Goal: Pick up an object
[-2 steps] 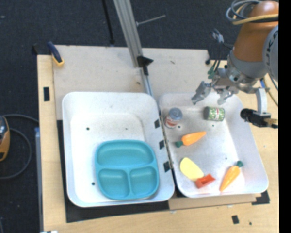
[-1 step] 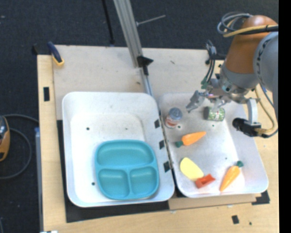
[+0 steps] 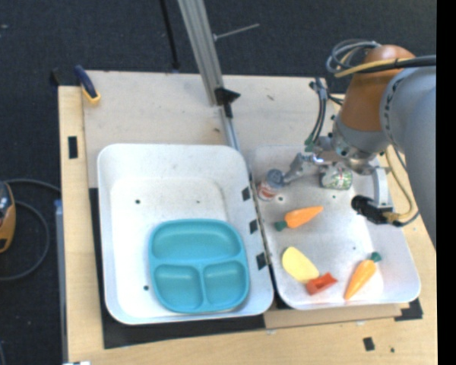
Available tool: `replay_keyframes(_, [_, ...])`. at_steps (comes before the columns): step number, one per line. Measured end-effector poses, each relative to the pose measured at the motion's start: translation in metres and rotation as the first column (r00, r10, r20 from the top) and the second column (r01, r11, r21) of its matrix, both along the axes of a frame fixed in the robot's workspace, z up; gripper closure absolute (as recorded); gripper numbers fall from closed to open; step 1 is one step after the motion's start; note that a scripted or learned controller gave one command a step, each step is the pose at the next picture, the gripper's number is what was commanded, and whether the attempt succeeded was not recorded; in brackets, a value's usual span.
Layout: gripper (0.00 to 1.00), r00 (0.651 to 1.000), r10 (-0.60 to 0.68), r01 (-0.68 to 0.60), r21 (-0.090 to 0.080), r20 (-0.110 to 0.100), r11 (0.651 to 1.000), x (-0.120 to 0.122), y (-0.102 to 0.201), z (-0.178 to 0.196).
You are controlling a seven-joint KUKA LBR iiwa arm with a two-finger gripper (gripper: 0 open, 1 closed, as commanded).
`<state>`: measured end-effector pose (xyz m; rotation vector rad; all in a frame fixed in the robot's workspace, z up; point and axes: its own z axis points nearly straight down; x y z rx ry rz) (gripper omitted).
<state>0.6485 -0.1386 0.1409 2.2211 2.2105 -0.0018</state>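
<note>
In the right bin [image 3: 395, 242] lie an orange carrot [image 3: 302, 217] near the middle, a second carrot [image 3: 362, 276] at the front right, a yellow piece [image 3: 298, 265] and a small red piece [image 3: 321, 283] at the front. A small red-and-white object [image 3: 268, 193] sits by the bin's left wall. A green-and-white object [image 3: 337, 178] rests at the back, under the wrist. My gripper [image 3: 280, 177] reaches leftward low over the back left of this bin, just above the red-and-white object. Nothing is visibly held.
The left bin [image 3: 137, 173] holds a blue divided tray [image 3: 200, 265] at its front. A metal post [image 3: 205, 52] rises behind the bins, ending near the divider. A black cable connector [image 3: 368, 207] hangs below the wrist over the right bin.
</note>
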Motion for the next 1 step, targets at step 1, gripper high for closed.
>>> replay_keyframes(1, [1.00, 1.000, -0.001, 0.001, 0.002, 0.003, 1.000, 0.0007, 0.0001, 0.0130])
